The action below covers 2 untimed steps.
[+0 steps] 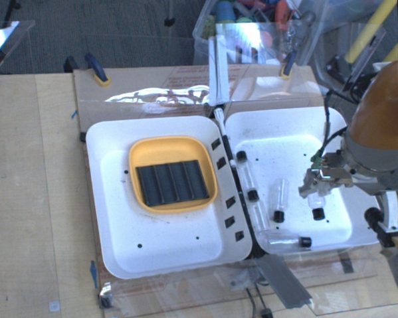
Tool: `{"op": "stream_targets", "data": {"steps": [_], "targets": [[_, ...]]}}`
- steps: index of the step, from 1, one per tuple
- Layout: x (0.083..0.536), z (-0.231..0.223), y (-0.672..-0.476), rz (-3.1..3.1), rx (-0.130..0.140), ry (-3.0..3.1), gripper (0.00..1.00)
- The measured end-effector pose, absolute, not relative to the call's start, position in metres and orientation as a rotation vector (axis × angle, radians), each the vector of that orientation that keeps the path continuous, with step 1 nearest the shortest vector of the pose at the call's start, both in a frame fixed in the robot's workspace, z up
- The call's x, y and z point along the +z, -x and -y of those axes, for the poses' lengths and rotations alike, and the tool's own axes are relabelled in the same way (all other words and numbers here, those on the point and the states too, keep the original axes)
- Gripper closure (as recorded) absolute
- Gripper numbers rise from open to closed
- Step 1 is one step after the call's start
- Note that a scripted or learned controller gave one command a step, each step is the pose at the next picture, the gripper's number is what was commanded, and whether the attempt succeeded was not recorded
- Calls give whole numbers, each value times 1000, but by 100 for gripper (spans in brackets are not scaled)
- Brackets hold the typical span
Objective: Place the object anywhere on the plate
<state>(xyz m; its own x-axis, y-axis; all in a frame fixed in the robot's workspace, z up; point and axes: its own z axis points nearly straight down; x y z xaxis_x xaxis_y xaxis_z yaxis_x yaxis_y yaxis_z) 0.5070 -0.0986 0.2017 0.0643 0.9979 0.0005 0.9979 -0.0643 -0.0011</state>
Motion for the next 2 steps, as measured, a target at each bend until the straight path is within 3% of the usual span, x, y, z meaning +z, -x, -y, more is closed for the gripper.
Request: {"op": "stream_targets", "data": {"steps": [1,2], "targets": [[240,88,-491,2403,0,2027,100],[244,93,-480,2598,1,1762,100]]}}
